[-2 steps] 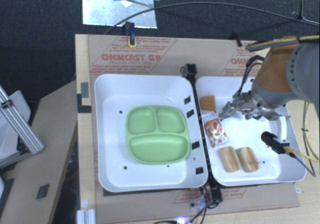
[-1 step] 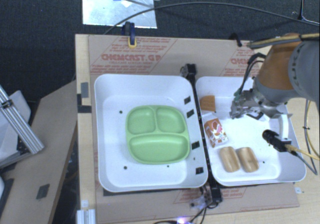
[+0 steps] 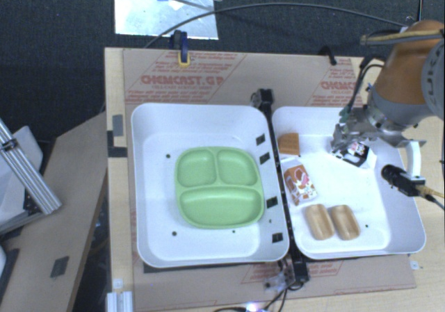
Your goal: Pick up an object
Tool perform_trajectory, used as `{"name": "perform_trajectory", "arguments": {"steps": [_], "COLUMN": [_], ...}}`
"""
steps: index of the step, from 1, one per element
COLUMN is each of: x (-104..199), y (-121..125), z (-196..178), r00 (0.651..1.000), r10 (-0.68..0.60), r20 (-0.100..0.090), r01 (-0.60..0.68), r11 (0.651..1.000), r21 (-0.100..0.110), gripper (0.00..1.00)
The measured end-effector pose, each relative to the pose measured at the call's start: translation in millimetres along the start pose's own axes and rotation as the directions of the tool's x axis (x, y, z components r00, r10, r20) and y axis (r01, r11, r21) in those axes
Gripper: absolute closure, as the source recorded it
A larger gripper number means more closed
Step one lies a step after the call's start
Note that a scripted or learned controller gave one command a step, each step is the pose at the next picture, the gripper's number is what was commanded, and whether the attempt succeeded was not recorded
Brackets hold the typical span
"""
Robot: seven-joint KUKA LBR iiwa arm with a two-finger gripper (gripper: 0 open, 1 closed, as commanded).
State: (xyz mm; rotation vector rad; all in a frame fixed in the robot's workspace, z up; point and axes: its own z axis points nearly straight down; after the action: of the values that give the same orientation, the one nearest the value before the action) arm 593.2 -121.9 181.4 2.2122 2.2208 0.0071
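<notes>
White bins: two shallow trays sit side by side on a cardboard-covered bench; the left bin [image 3: 149, 185] and the right bin [image 3: 400, 224] touch along a dark central divider.
Grey arm: the arm [image 3: 410, 81], with its orange band, reaches in from the right and hangs over the upper part of the right bin.
Green tray: a three-compartment tray [image 3: 219, 187] lies flat in the middle of the left bin, well apart from the arm.
Gripper: the gripper [image 3: 345, 142] is low over the right bin's upper middle, just beside a small black-and-white item [image 3: 356, 154] that I cannot identify; from this slanted view I cannot tell how its tips are set, nor whether anything sits between them.
Snack packet: a red-and-white packet [image 3: 299, 183] lies flat near the divider, its long axis running roughly up and down the view with a slight tilt.
Bread rolls: two tan rolls [image 3: 332, 222] lie side by side near the front of the right bin, long axes roughly parallel.
Tan block: a small tan block [image 3: 288, 143] rests at the upper left of the right bin, near the divider.
Key relation: the tan block lies to the view's left of the gripper, at about the same depth; the packet lies left and nearer the front; the rolls lie further forward.
Judgement: the nearest candidate is probably the small item beside the gripper, then the tan block; nothing appears lifted yet.
</notes>
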Motion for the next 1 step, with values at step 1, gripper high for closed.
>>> {"name": "perform_trajectory", "arguments": {"steps": [1], "x": [0.2], "y": [-3.8], "z": [-45.7], "r00": [1.0], "r10": [-0.001], "r20": [0.0], "r01": [0.001], "r11": [1.0], "r21": [0.002], "gripper": [1.0]}}
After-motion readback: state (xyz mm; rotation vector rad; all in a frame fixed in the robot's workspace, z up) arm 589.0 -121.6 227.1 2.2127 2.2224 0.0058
